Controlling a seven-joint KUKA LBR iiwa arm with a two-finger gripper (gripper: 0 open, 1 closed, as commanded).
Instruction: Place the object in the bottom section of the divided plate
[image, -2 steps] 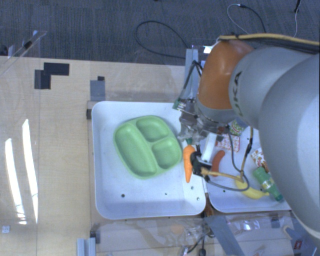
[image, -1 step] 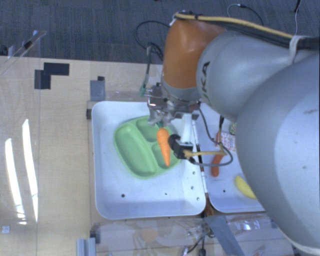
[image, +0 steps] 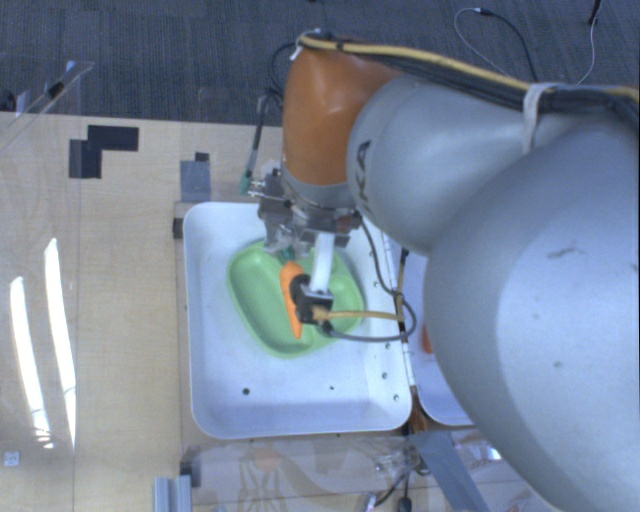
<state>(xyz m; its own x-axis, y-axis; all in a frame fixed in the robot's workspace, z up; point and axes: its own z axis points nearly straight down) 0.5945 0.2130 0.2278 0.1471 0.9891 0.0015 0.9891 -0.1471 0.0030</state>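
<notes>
Low over green plate (image: 254, 292) in white bin (image: 216, 385) — hung with gripper (image: 287, 250) at orange object (image: 292, 306) lying on plate; could not tell grip — open or closed.

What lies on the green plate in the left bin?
An orange object lies on the plate, running down its middle. The gripper hangs over the object's top end and hides the plate's upper part, so anything else there cannot be seen.
</notes>
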